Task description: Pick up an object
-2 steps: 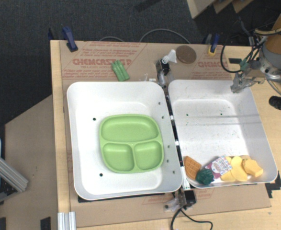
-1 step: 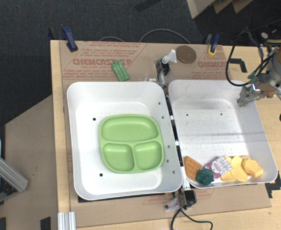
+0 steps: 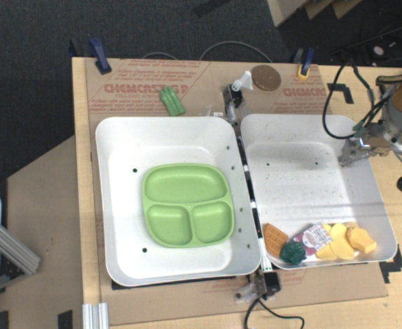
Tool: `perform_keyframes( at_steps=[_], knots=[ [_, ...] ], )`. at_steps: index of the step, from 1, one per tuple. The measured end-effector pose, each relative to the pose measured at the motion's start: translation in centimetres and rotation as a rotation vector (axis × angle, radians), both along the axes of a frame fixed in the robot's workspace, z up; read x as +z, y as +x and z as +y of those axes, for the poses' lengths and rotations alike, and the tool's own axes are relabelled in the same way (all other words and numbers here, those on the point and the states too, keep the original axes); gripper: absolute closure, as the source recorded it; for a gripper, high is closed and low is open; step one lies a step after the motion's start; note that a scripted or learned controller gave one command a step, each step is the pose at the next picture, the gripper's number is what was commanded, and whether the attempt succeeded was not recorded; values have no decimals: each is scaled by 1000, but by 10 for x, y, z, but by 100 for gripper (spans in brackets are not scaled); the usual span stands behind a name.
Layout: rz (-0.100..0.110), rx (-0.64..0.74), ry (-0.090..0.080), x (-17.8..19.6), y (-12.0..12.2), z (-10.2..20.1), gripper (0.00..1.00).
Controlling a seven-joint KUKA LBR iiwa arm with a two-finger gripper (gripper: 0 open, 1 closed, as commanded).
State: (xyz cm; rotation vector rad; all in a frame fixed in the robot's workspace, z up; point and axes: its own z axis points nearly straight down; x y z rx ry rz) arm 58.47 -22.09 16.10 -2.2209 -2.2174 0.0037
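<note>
Seen from above at a slant: 2 shallow white bins side by side on a cardboard-topped bench (image 3: 187, 74). In the left bin (image 3: 118, 142), a green divided plate (image 3: 187, 204) with 3 compartments, lying flat near the middle, the large compartment toward the far side. In the right bin (image 3: 303, 170), a cluster of small objects crowded against the near wall, probably slid there along the bin's floor: a tan waffle-like piece (image 3: 275, 236), a dark green lump (image 3: 293, 252), a pink-and-white packet (image 3: 316, 236), and yellow toy pieces (image 3: 344, 242).

Cluster strung out roughly left to right along the near rim; long axis of the yellow pieces about parallel to that rim, the waffle piece tilted toward the near-left corner. No single target evident yet; any of these a fair candidate for the pick.

At the right edge, the arm's wrist and gripper (image 3: 355, 149) over the far-right rim of the right bin, well apart from the cluster, nothing between its tips. Open or closed: cannot tell, too small and partly hidden by cables.

On the bench beyond the bins, a green clip-like object (image 3: 172, 102) and a brown disc (image 3: 266, 78), both outside easy reach of the task.
</note>
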Motion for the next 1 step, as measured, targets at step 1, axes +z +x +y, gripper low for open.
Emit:
perform_keyframes(
  at_steps=[1],
  knots=[
    [0, 1, 1, -3, -34, 8, 100]
  ],
)
